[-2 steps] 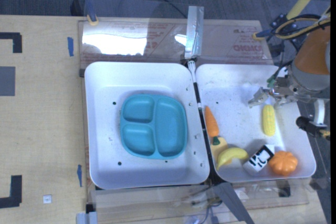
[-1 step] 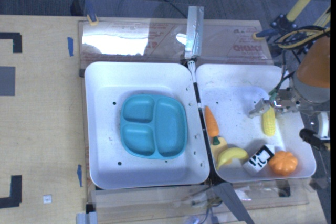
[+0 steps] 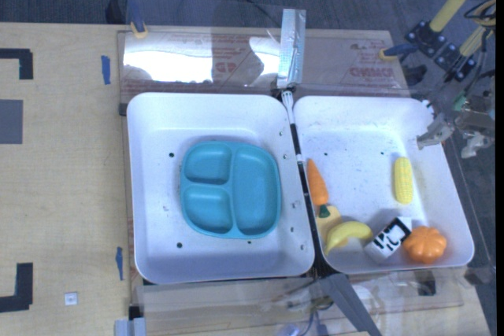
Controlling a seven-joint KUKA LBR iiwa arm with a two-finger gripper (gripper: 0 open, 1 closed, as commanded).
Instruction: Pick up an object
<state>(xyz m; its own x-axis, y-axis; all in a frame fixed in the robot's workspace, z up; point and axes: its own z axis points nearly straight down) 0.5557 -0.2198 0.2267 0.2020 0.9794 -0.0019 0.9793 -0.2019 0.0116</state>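
Standing here by the rig, the grey metal gripper (image 3: 438,131) sits at the far right rim of the right-hand shallow white plastic bin (image 3: 354,118). It's mostly a blur of grey bits against the bin edge from this angle, so I honestly can't tell if it's open or closed. Nothing visible is in it.

All the stuff to pick from is in that right bin, towards the near side from the gripper. Closest to it is a small yellow plastic corn cob (image 3: 403,179), lying just inward of the gripper and apart from it. Further off, by the near right corner, there's a round orange toy pumpkin (image 3: 426,244) touching a little black-and-white block (image 3: 389,236). Next to the block is a yellow toy banana (image 3: 347,233), and an orange toy carrot (image 3: 316,182) lies along the divider wall, well apart from the gripper.

The left-hand white bin (image 3: 150,169), farthest from the gripper, has a teal three-compartment plastic plate (image 3: 231,189) sitting flat in the middle. Both bins are on a light wooden tabletop (image 3: 59,169).
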